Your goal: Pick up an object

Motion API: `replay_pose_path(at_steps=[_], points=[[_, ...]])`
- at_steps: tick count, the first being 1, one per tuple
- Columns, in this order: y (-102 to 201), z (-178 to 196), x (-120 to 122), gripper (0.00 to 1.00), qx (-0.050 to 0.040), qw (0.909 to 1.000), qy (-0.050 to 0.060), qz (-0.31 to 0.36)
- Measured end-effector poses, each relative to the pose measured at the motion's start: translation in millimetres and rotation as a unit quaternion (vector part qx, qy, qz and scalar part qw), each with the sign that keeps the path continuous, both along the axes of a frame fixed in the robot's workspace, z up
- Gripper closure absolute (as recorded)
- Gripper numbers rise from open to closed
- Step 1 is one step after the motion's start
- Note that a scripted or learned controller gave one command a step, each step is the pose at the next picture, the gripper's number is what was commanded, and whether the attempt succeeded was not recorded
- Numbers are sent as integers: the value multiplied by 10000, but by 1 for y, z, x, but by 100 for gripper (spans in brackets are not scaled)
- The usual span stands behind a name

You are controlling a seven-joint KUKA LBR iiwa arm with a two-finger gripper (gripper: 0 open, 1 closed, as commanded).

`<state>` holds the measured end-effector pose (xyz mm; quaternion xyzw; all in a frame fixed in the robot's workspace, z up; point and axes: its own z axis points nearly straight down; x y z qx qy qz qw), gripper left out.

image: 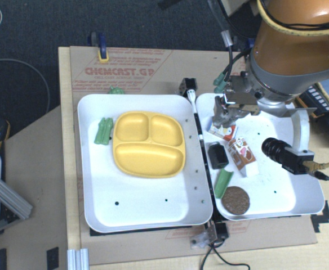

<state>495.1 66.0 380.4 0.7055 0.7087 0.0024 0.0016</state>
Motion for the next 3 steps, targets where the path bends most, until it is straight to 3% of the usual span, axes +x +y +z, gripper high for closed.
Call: replay_pose_path(at_steps=[1, 3], points=[[31, 33, -16, 100, 1, 10000, 3, -5], [30, 52, -15, 100, -7, 10000, -11, -5]])
